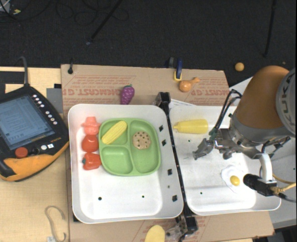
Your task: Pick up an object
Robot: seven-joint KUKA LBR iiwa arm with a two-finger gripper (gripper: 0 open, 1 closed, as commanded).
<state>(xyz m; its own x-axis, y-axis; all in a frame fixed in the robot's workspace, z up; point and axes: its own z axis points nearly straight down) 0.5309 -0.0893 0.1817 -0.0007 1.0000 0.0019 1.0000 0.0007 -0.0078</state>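
Camera view: jaws (203,150) low over right bin (209,198), grip state unclear, nothing seen held. Yellow bottle (191,126) just above-left of jaws. Fried egg (232,178) down-right of jaws, apart.

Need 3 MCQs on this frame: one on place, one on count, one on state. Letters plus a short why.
1. The yellow mustard bottle lies in: A the left bin, B the right bin, C the green tray.
2. Compartments in the green tray: A two, B three, C five.
3. The cookie is: A lying in a tray compartment, B gripped by the arm, C outside the bins.

B: it lies near the right bin's top edge.
B: two small compartments above one long one.
A: it rests flat in the tray's upper right compartment.
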